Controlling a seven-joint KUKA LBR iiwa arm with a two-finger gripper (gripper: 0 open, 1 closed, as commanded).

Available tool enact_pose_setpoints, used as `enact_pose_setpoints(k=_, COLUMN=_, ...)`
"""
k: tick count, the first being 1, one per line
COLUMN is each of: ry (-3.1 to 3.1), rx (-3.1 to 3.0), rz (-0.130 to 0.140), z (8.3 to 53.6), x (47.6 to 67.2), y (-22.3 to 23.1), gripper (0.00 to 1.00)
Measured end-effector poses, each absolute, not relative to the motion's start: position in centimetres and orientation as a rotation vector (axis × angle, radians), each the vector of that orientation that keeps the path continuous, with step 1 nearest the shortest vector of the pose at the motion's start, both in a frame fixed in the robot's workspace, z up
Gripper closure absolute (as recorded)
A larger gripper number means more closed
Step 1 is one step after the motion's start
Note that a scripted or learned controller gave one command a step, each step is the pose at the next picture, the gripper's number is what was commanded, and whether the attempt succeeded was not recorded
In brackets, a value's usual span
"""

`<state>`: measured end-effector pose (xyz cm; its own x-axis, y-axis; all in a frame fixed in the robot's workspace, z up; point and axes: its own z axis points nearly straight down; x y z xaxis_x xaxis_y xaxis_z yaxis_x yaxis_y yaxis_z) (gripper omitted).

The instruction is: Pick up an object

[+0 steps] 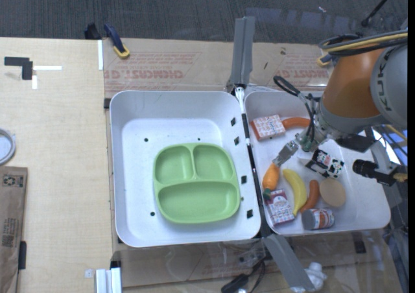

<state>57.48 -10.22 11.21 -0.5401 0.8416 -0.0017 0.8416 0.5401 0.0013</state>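
While our arm (363,87) reaches in from the right over the right bin (382,210), we judge the pick as barely begun: nothing is lifted that we can see. Our gripper (310,135) hangs low above the far half of that bin, close to the toy carrot's orange length (295,122) and just right of a small grey-silver piece (286,153) we cannot identify. Whether the jaws stand apart or closed we cannot tell, since the wrist and its cabling hide them, and we see no object between them.

All the candidates lie in the right bin. A red-and-white snack box (268,127) sits at the far left, a black-and-white patterned block (325,163) just right of the gripper. Nearer us lie a second small carrot (270,175), a banana (296,189), a red sausage-like piece (313,194), a tan round cookie-like disc (333,194), a small red carton (280,208) and a can (318,219) on its side.

In the left bin (130,155) rests a green divided plate (196,183), well apart from the gripper.

What is left, as we read it, is almost everything: settling on one item, closing on it, and raising it clear of the bin.
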Motion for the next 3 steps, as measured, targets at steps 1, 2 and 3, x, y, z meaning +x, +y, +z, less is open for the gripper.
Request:
enact_pose_setpoints(k=1, ry=2.668, rx=1.643, rz=0.004, z=10.5, x=55.2, y=-11.2, gripper=0.00)
enact_pose_setpoints(k=2, ry=2.775, rx=1.476, rz=0.000, z=9.1, x=48.8, y=-11.2, gripper=0.00)
enact_pose_setpoints(k=3, ry=2.769, rx=1.481, rz=0.001, z=10.0, x=48.9, y=-11.2, gripper=1.00)
